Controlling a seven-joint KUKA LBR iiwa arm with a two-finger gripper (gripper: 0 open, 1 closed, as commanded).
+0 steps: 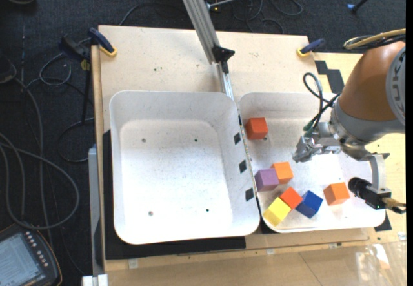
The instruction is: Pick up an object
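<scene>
You are looking down on a pale, speckled surface (174,59) that carries two shallow white bins side by side, the left bin (122,168) and the right bin (284,101). The surface sits on a dark carpeted floor (45,20) strewn with black cables, and clamps with yellow tips grip it at the far left corner (102,42) and the far right corner (310,47). A grey metal rail (193,4) slants down from the top of the view to the seam between the bins. At the lower left corner you can see the edge of a handheld pendant (22,259) lying on the floor. The arm (374,84) comes in from the right, and its tool (304,151) hangs over the right bin; the fingers are small and blurred here, so you cannot tell how far apart they stand, and nothing is clearly seen between them. All the blocks lie in the right bin: a red-orange cube (257,128) alone toward the far side, then a cluster near the front with an orange cube (282,172), a purple cube (266,179) just beside it, a red cube (291,197), a yellow cube (277,211) and a blue cube (310,203). Another orange cube (336,193) sits apart to the right.
</scene>
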